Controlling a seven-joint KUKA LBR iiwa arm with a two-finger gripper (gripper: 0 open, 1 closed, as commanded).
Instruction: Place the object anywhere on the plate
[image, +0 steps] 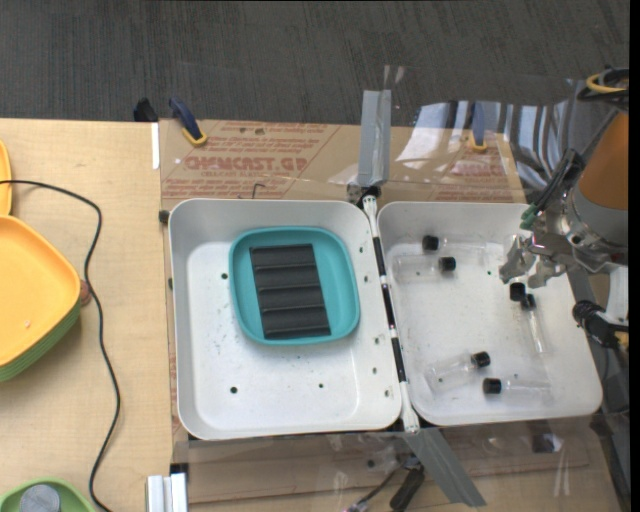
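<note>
A teal plate (345, 290) with a dark ridged centre lies in the left bin (200, 330). Several clear vials with black caps lie in the right bin (450, 310): two short ones (430, 243) (447, 264) near the back, and two (480, 359) (491, 385) near the front. One more vial (519, 292) lies at the right side, its clear body running toward the front. My gripper (524, 266) hangs over the right bin's right side, just above that vial's black cap. I cannot make out whether it touches the vial.
A stack of yellow and green dishes (30, 290) sits on the wooden bench at the far left, with a black cable (98, 300) running beside it. A cardboard sheet (260, 160) lies behind the bins. A metal post (374, 140) stands between the bins at the back.
</note>
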